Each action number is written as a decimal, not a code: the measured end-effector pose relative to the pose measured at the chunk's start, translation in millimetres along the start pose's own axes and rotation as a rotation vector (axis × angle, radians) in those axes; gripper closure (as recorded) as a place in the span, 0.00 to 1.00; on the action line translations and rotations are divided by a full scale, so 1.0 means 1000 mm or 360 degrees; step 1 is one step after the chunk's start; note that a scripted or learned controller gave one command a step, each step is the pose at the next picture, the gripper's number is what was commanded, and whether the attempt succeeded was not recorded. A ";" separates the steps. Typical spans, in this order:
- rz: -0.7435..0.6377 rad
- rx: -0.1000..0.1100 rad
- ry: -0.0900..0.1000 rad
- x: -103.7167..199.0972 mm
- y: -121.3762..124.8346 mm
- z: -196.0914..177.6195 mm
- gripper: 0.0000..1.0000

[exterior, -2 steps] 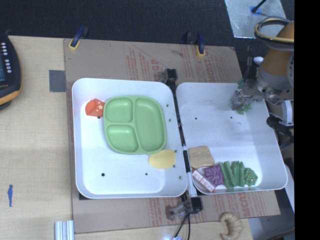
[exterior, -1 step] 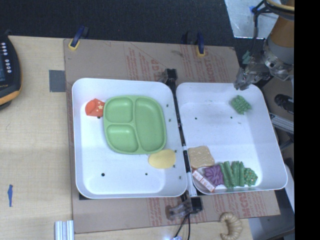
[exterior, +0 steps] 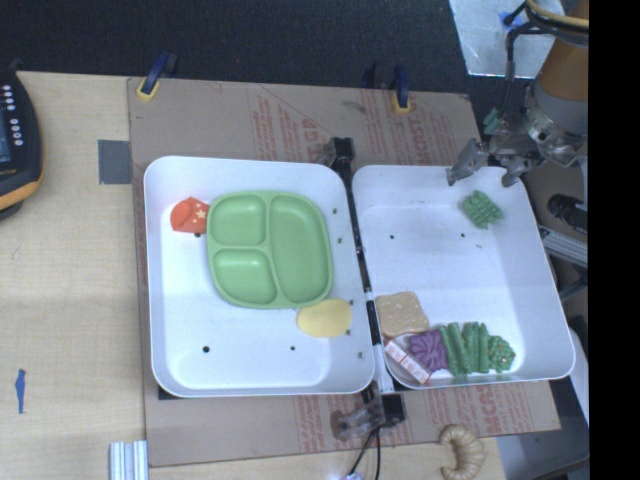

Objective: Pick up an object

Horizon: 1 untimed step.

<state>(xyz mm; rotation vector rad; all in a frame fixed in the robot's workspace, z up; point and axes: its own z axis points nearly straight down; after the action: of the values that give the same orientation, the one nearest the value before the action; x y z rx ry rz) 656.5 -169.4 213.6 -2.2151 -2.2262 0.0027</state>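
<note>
Gripper spread open over right bin's far edge, green lump just below it, divided green plate in left bin.

Glossy green plastic plate, smooth white plastic bins, matt brown cardboard sheet, pale wooden bench

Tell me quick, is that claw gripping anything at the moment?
Two-finger gripper: open, holding nothing, poised above the small green leafy toy vegetable in the right white bin.
</note>
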 end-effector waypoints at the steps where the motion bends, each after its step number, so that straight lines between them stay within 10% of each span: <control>1: 0.0006 0.0009 -0.0001 -0.039 -0.002 0.048 0.00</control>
<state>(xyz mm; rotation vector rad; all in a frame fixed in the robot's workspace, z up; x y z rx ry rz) 655.0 -208.5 165.6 -2.2169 -2.2198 0.0099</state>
